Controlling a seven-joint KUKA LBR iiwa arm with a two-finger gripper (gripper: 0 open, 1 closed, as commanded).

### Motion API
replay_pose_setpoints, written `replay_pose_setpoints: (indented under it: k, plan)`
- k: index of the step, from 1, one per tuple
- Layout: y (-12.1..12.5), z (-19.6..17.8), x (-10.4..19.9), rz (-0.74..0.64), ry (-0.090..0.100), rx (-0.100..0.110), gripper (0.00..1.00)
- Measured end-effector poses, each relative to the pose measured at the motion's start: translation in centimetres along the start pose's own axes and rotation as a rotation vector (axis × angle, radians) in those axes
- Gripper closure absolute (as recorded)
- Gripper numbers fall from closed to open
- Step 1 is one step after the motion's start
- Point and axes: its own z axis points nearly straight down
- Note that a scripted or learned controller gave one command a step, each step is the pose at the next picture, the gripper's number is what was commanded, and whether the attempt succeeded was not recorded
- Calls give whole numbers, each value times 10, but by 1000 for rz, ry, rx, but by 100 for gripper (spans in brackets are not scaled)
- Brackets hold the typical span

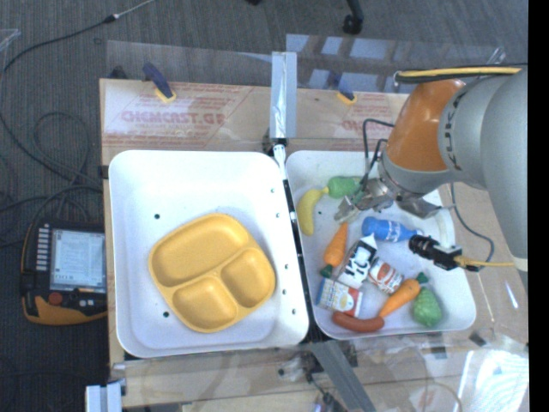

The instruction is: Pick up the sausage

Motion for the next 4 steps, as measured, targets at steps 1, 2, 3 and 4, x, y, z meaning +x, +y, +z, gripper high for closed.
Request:
replay_pose_setpoints:
  k: [1, 2, 3, 4]
  plan:
    - [0, 0, 0, 0, 0, 0, 0]
    - [28, 11, -12, -176, 4, 13, 0]
    - [-56, 9, 8, -208, 4, 3, 0]
    - [-98, 7, 33, -149, -2, -4, 0]
